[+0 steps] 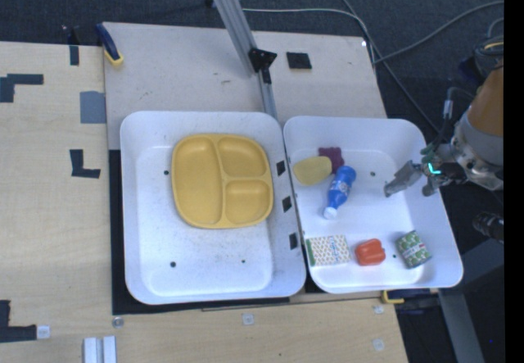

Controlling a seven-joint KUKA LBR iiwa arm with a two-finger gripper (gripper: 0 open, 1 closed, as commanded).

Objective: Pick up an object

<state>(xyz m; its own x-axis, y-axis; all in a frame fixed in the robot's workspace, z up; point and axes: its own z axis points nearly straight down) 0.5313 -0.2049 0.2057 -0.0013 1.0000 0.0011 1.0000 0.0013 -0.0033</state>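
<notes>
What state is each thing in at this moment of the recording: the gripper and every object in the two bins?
Gripper: over the right bin's right side, holding nothing.
Yellow divided plate: flat in the left bin, right side up.
Blue and white bottle: lying on its side.
Yellow round object: resting beside the bottle.
Maroon object: partly behind the yellow one.
Patterned box: lying flat.
Orange object: resting on the bin floor.
Green can: on its side.

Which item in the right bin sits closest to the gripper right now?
The green patterned can, in the bin's near right corner just below the gripper. The orange piece and blue bottle lie farther left.
</notes>
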